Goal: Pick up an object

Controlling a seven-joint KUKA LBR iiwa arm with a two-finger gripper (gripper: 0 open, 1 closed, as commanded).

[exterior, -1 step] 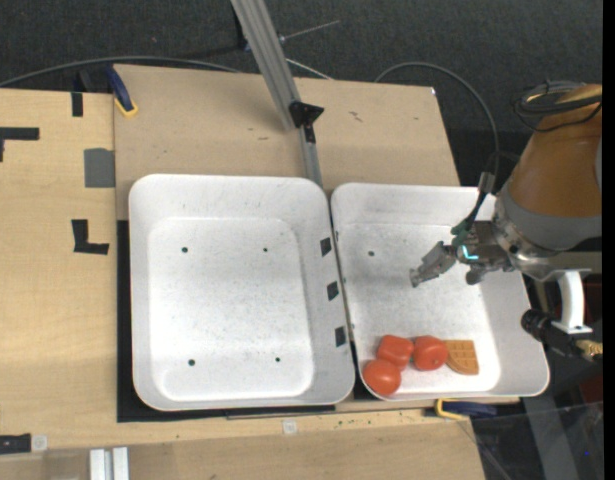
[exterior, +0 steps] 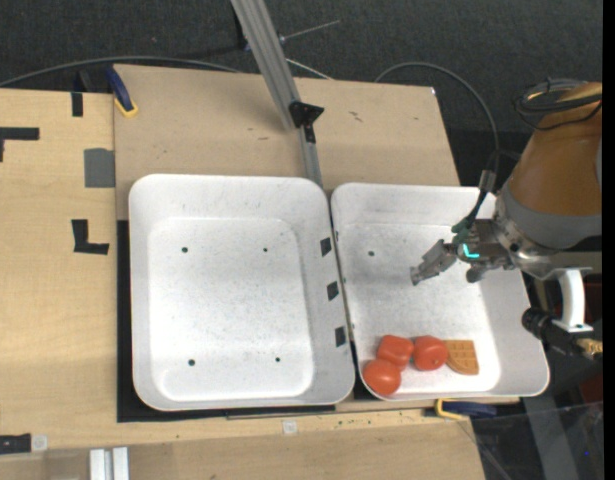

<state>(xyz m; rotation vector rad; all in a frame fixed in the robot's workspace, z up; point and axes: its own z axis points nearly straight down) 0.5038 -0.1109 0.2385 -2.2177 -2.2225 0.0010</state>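
Three red tomato-like pieces [exterior: 397,358] lie clustered at the front of the right bin [exterior: 387,208], with an orange waffle-like piece [exterior: 463,357] just to their right. My gripper [exterior: 434,264] hangs over the middle of the right bin, well behind and above these objects, pointing left. Nothing shows between its fingers. The arm's orange band [exterior: 557,168] is at the right edge.
The left bin [exterior: 227,288] sits beside the right one, joined by black clips [exterior: 332,290]. A grey metal pole [exterior: 272,53] slants in from the top to the bins' rear joint. Black tape marks [exterior: 82,236] lie on the wooden bench at left.
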